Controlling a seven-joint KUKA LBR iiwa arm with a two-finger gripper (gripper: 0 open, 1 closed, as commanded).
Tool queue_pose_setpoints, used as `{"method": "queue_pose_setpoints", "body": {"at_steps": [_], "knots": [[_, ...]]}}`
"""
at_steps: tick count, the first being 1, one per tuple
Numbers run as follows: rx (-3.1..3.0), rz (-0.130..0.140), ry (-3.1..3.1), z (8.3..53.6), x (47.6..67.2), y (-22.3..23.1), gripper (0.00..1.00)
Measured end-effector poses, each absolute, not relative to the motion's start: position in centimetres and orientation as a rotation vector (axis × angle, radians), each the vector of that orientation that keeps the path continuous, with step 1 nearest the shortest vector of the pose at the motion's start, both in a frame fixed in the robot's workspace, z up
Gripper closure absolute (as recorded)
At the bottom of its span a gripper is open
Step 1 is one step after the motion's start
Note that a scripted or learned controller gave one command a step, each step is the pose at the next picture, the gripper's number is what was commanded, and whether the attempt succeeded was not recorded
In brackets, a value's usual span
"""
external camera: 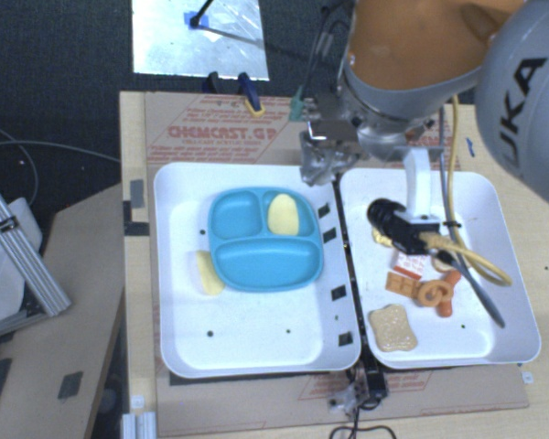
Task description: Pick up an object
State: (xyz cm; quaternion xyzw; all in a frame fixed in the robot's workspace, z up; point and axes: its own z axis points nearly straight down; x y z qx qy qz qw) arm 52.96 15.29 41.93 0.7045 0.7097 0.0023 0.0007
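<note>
- Brown cardboard (221, 132) printed in red covers the bench, and two white bins sit on it side by side.
- The gripper (324, 165) hangs over the far end of the seam between the bins. Whether it is open or shut I cannot tell, and nothing is visibly held in it.
- Nearest to it, in the left bin (247, 341), a blue divided plate (256, 259) carries a yellow oval piece (284, 215) in its far right compartment.
- A pale yellow wedge (208, 273) lies against the plate's left edge.
- In the right bin (487, 201), a red-and-white packet (408, 263), a brown square biscuit (402, 283) and an orange ring-shaped piece (435, 294) cluster near the middle.
- A slice of toast (392, 327) lies nearest the front edge, just apart from that cluster.
</note>
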Motion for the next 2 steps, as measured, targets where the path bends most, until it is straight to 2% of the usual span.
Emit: {"method": "queue_pose_setpoints", "body": {"at_steps": [2], "knots": [[2.203,0.012,2.234,43.9,53.2,15.1,1.00]]}}
